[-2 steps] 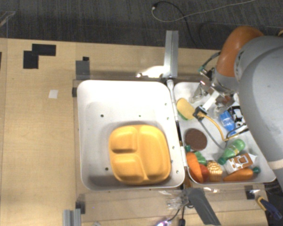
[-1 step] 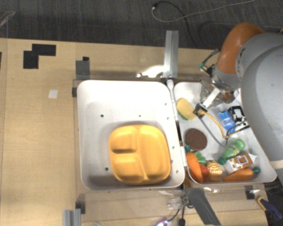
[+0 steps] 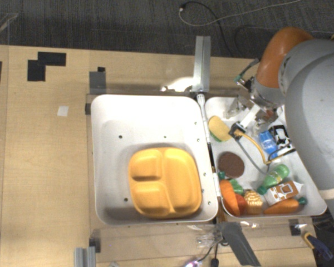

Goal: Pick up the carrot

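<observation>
Lying along the near wall of the right bin (image 3: 318, 204), the carrot (image 3: 282, 207) rests flat with its green top (image 3: 302, 201) pointing right, untouched. Just left of it sits a corn cob (image 3: 254, 198), then an orange pepper (image 3: 232, 198); a small carton (image 3: 282, 191) leans over the carrot's back, and a green item (image 3: 275, 175) sits behind that. This crowding leaves little room beside the carrot, so a grasp would likely need to come from above. The gripper (image 3: 250, 115) hangs at the bin's far end, near a yellow piece (image 3: 219, 128) and a brown disc (image 3: 231, 163), well apart from the carrot; whether it is clenched or released, I cannot tell. The left bin (image 3: 111, 115) holds a yellow tray (image 3: 165, 181)
</observation>
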`<state>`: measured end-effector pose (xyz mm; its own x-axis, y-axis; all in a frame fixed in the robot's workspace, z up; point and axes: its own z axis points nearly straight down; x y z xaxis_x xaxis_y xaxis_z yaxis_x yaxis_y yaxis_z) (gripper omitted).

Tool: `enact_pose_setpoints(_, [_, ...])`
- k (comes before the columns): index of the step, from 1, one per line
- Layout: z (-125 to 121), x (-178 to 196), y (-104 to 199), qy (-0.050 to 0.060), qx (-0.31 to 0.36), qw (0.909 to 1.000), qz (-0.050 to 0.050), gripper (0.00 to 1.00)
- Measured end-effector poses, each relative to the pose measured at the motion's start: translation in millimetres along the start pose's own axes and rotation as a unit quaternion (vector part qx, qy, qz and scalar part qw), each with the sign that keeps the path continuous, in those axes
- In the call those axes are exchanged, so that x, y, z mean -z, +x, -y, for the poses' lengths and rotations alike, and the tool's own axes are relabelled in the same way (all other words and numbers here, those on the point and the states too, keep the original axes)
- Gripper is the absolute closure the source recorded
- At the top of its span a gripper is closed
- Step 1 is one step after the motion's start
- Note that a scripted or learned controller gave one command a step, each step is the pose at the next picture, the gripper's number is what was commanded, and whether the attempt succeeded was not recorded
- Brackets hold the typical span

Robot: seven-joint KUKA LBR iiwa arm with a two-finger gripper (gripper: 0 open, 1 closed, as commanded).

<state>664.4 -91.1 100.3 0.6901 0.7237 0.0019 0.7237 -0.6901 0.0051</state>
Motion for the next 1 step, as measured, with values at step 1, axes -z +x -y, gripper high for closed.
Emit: enact_pose_setpoints(1, [5.6,-13.2,-4.2,0.002,-0.199,0.9801,-0.001,0.0])
